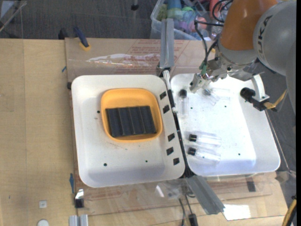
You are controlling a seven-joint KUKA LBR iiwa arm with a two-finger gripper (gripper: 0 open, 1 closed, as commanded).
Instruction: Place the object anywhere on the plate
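**Gripper low over the right bin's far left corner, clear tubes lying nearer the camera**

Camera view: the gripper point(200, 81) hangs over the far left part of the right bin point(249, 140), its tip close to the bin floor. Whether its fingers are spread or closed cannot be told, nor whether anything sits between them. Just beside it, toward the right, a faint clear tube point(217, 94) lies on the white floor, apart from the tip. A small dark cap point(183, 93) lies just to the gripper's left, near the divider between the bins.

Two more clear tubes with black caps lie well apart from the gripper, in the near left part of the same bin: one tube point(203, 138) and, just below it, a second tube point(203, 151), both lying flat and roughly parallel, caps pointing toward the divider.

The plate point(109, 100) is orange, and it rests in the middle of the left bin point(89, 164). A dark ribbed block point(130, 120) lies on it, covering most of its centre.

The arm point(263, 27) enters from the upper right, its orange band point(242, 11) above the wrist, and bends downward and leftward so that the wrist points the gripper toward the bin's far left corner. Cables trail around the wrist.
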